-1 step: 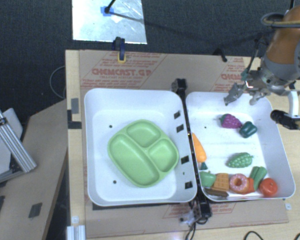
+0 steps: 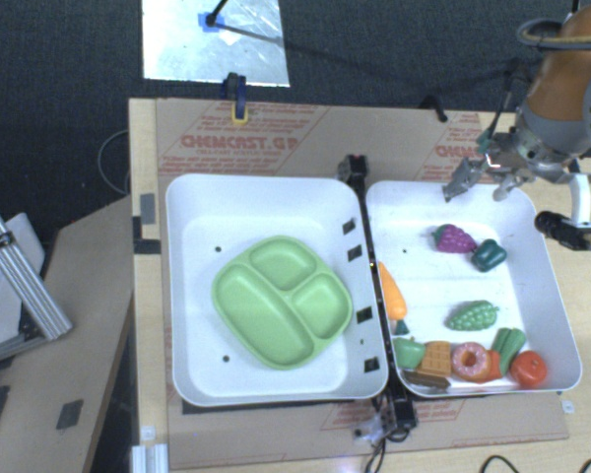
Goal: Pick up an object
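Observation:
The right white bin point(image 2: 424, 215) holds toy food: purple grapes point(image 2: 455, 238), a dark green pepper point(image 2: 490, 255), an orange carrot point(image 2: 393, 292), green grapes point(image 2: 472, 315), a pink donut point(image 2: 470, 361), a red tomato point(image 2: 529, 367), a green vegetable point(image 2: 508, 343), a waffle piece point(image 2: 434, 358) and another green piece point(image 2: 408, 351). My gripper point(image 2: 480, 184) hangs over the bin's far edge, above and behind the purple grapes. Its two fingers are spread apart with nothing between them.
The left white bin point(image 2: 197, 215) holds a green divided plate point(image 2: 281, 302). A black divider with clips point(image 2: 362, 264) runs between the bins. The cardboard sheet point(image 2: 276, 136) lies under both, with a blue-yellow clamp point(image 2: 237, 97) at the back.

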Controlling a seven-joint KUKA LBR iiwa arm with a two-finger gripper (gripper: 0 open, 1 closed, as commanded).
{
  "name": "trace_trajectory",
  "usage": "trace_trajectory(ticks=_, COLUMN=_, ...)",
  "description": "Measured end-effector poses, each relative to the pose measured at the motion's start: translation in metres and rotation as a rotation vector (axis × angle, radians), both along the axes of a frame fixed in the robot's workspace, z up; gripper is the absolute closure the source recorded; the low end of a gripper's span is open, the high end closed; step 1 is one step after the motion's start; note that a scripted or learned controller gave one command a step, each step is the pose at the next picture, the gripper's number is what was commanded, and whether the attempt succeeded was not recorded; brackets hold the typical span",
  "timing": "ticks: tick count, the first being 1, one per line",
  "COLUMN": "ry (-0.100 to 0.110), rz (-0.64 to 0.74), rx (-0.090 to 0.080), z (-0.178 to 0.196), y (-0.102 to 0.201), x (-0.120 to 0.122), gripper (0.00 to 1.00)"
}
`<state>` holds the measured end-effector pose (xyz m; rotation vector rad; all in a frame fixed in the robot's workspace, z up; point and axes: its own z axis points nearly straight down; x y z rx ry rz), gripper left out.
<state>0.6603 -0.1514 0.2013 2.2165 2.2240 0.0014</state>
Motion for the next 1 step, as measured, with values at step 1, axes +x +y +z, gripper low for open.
trace_trajectory(ticks=1, ry=0.005, rz=-0.002, rx=0.001, z=-0.0590, y=-0.0074, x=0.0015, gripper=0.00)
